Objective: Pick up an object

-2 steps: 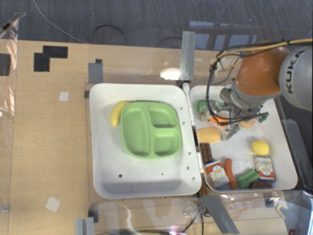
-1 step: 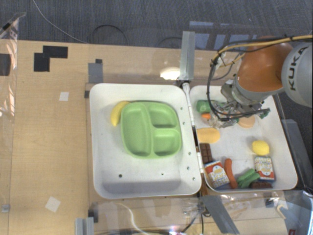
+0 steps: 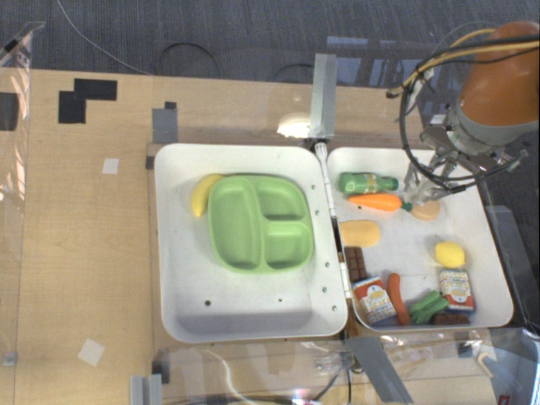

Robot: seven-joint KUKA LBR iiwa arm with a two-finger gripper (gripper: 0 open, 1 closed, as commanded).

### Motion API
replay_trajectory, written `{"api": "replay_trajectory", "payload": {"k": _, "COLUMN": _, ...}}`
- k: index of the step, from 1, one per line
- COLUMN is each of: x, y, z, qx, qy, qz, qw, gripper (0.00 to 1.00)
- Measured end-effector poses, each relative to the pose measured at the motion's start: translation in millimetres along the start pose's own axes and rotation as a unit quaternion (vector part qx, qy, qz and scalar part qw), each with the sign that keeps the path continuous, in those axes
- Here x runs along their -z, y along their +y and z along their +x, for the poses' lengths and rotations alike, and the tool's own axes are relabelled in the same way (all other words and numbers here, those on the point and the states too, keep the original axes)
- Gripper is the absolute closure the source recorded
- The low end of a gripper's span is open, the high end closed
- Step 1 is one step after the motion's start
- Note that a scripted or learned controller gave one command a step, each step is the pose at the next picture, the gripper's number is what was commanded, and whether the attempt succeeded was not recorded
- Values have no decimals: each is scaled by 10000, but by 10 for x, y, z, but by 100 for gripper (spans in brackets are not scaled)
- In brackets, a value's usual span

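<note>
Arm: grey with an orange band (image 3: 504, 74), reaching in from the right above the right bin's upper right corner.
End effector (image 3: 419, 194): low over the upper part of the right bin; whether it is open or closed I cannot tell, since the wrist and cables hide the tips.
Round tan piece (image 3: 427, 211): just below the end effector, touching or nearly touching it; no grip can be made out.
Carrot (image 3: 376, 202): just to the left of the end effector, lying flat, its green end towards it.
Green bottle (image 3: 368, 182): left of the end effector and slightly above the carrot, lying on its side.
Pale oval piece (image 3: 360, 232): below and left of the end effector, near the bin's left wall.
Lemon (image 3: 450, 255): below and slightly right of the end effector, apart from it.
Lower cluster: a small box (image 3: 456, 288), a carton (image 3: 374, 300), a sausage (image 3: 396, 297), a green vegetable (image 3: 429, 305) and a chocolate bar (image 3: 355, 264), all well below the end effector.
Right bin (image 3: 489, 243): white, on the table (image 3: 76, 251).
Left bin (image 3: 236, 310): far left of the end effector, holding a green divided tray (image 3: 257, 224) with a banana (image 3: 201, 194) touching the tray's upper left edge.
</note>
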State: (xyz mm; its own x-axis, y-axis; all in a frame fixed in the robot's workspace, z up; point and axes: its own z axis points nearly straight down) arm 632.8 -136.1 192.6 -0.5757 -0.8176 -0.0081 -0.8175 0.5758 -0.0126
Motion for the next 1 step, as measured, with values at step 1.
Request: {"api": "replay_trajectory", "payload": {"k": 1, "x": -614, "y": -224, "z": 143, "qx": 1563, "qy": 5, "qz": -46, "qw": 9877, "gripper": 100}}
